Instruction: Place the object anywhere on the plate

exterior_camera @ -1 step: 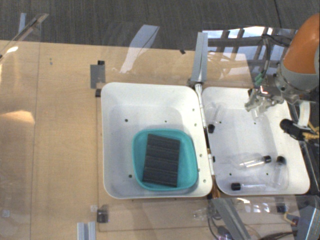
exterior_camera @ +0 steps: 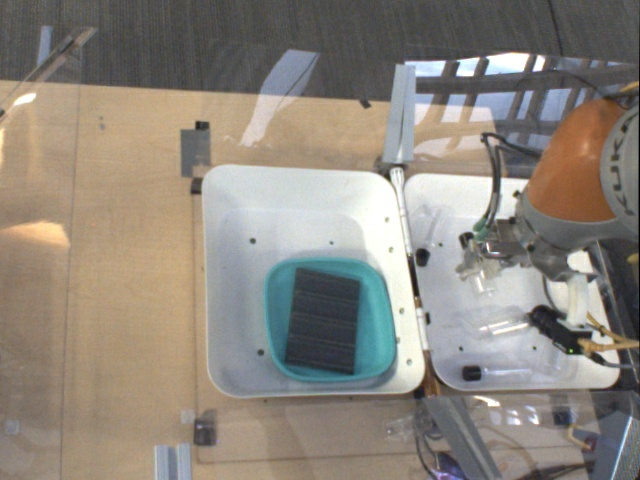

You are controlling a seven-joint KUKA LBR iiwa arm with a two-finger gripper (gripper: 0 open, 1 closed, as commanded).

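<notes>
A teal plate (exterior_camera: 377, 313) sits in the front half of the left bin (exterior_camera: 230, 268). Flat on the plate lies a dark grey ribbed rectangular block (exterior_camera: 323, 320), well within its rim. My gripper (exterior_camera: 477, 266) hangs over the middle of the right bin (exterior_camera: 440, 318), well to the right of the plate and apart from the block. Nothing shows between the gripper and the bin floor.
A small black item (exterior_camera: 470, 373) lies near the right bin's front edge. Another small dark spot (exterior_camera: 422, 258) sits by that bin's left wall. The raised divider (exterior_camera: 410, 268) between the bins separates the gripper from the plate.
</notes>
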